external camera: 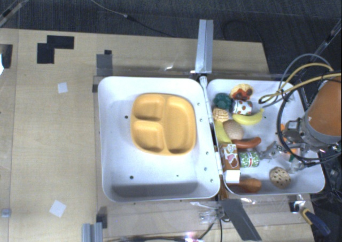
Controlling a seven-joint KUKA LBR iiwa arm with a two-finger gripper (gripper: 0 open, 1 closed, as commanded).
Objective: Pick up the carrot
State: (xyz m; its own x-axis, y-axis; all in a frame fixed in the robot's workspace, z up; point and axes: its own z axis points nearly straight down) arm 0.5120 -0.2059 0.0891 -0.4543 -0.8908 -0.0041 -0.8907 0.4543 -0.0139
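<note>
Lying low in the near-left corner of the right-hand shallow white plastic bin (319,185): a stubby orange-brown toy carrot (249,185), most likely the task's piece, touching or just beside a small white cube (232,176) and close against the bin's near wall. Set with its long axis roughly left to right across the camera view, parallel to that wall; too blurred to tell which end is the tip.

Hovering well apart, toward the bin's right side amid looping cables: the grey arm's two-finger gripper (284,153), above and just right of a round speckled cookie (279,177). Cannot tell whether the claw is wide, narrow or holding anything.

Judged light, stiff and smooth, probably moulded plastic, so prone to roll or squirt out of a loose pinch. Best taken across the thick middle, jaws closing front to back. Little room on the wall side, though, and the cube crowding the left end. No reach toward the carrot yet.
</note>
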